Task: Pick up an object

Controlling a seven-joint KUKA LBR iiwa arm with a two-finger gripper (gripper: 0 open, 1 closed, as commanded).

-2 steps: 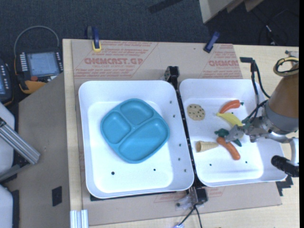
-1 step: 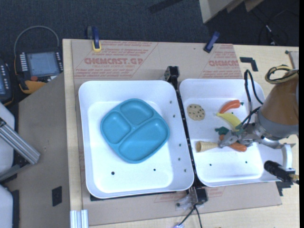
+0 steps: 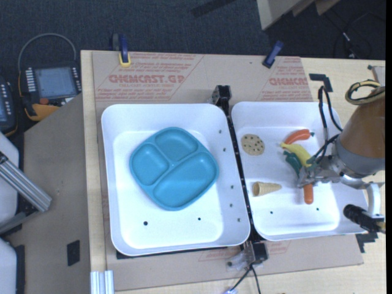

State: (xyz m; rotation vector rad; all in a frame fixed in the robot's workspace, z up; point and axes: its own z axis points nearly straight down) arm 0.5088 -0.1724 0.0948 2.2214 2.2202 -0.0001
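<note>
Low in the right bin (image 3: 269,225), my gripper (image 3: 308,177) hovered, grip unreadable, above the small orange carrot (image 3: 308,194), probably light, stiff and slick, best pinched across its middle.

left bin (image 3: 116,182): blue divided plate (image 3: 174,167) | bench edge: two clamps (image 3: 124,49) | far left: pendant (image 3: 54,81)

Even, fairly bright overhead light fills the scene, and the 2 white bins (image 3: 184,237) look nearly washed out (detail on their floors is faint). Shadows are soft and short. A blown-out patch of glare sits at the top edge, far above the jaws. The picture is slightly soft and grainy throughout.
</note>
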